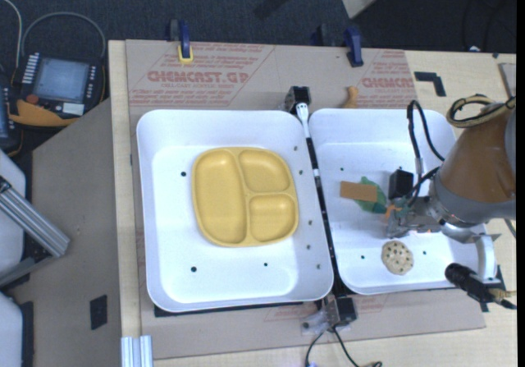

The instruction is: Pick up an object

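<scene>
Right bin (361,131): three small things on its floor. A tan flat rectangular piece (357,190) lies left of centre, its long axis running left-right with a slight tilt, and a green item (376,201) touches its right end. A round speckled cookie (398,257) sits apart from them, nearer the front wall.

Left bin (164,193): a yellow divided plate (244,194) with three compartments, well apart from the arm.

Arm (480,168) reaches in from the right, orange band above the wrist. End effector (399,217) is low over the right bin floor, between the green item and the cookie. Cannot tell its state; the wrist and dark cabling (414,139) blur the tip.

Key relation: the green item lies just up-left of the end effector, near enough that they may be touching; the cookie lies just below it, toward the front wall. Nothing is visibly held.

Judgement: either thing is a short move away; the green and tan pair seems the closer candidate.
</scene>
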Robot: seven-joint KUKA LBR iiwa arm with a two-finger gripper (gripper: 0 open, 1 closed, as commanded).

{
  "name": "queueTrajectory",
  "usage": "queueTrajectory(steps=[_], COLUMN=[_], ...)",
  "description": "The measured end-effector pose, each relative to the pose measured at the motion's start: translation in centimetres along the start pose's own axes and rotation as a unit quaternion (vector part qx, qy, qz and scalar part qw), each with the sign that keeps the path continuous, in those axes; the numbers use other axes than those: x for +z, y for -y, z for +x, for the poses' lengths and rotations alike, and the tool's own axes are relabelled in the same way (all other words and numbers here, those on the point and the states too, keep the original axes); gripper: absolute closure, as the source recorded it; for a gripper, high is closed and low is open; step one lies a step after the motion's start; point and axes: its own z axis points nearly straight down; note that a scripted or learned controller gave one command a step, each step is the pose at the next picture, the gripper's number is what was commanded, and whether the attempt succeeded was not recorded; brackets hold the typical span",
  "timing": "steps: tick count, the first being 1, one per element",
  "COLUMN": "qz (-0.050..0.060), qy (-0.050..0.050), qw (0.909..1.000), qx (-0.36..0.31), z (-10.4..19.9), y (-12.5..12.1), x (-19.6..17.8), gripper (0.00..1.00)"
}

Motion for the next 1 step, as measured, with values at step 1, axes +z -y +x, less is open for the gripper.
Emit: queueTrajectory(steps=[1], qz=[-0.002], qy=[0.001], qw=[1.0], qx=[0.0], z=[-0.49], y=[0.51], x=[-4.56], gripper=[1.0])
